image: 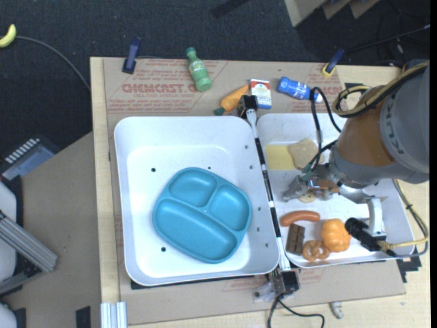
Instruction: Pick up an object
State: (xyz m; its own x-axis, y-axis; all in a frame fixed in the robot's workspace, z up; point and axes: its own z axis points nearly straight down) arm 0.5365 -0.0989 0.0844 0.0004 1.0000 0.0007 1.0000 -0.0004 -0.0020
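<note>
Right bin (403, 214): arm (382, 139) hides part; fingers' (300, 187) grip unclear.

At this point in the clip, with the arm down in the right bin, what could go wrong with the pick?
1. The end effector sits low among crowded items: the hot dog, pretzel and orange bell pepper lie close together, so it may nudge rather than grasp one.
2. The cheese slice lies flat against the right bin floor, hard to pinch.
3. The black cable loops near the wrist and could snag.
</note>
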